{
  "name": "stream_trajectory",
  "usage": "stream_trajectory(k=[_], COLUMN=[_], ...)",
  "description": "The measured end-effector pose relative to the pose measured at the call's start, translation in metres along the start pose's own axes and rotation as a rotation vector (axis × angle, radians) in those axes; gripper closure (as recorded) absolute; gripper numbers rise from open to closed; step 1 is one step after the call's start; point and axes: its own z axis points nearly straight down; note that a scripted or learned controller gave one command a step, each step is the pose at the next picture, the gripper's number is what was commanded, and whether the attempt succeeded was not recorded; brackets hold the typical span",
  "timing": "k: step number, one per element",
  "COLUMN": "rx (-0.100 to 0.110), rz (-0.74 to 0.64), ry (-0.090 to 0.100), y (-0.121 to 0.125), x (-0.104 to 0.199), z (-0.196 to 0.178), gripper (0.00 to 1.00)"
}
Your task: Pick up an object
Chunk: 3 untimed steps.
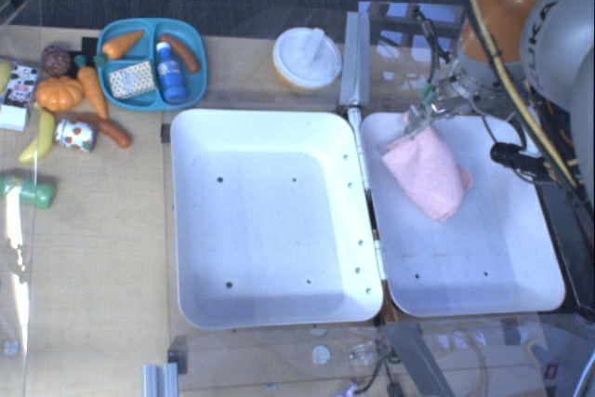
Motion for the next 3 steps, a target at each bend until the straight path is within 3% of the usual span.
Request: stream_trajectory(k=[1, 2, 3], rx=[0.002, -0.001, 0.003], rz=[0.224, 0.113, 0.151], ry=[0.001, 0.000, 0.000], y=[-0.016, -0.028, -0.021], x=[0.057, 0.063, 0.013], z=[0.001, -0.080, -0.033], gripper=[1.00, 1.00, 1.00])
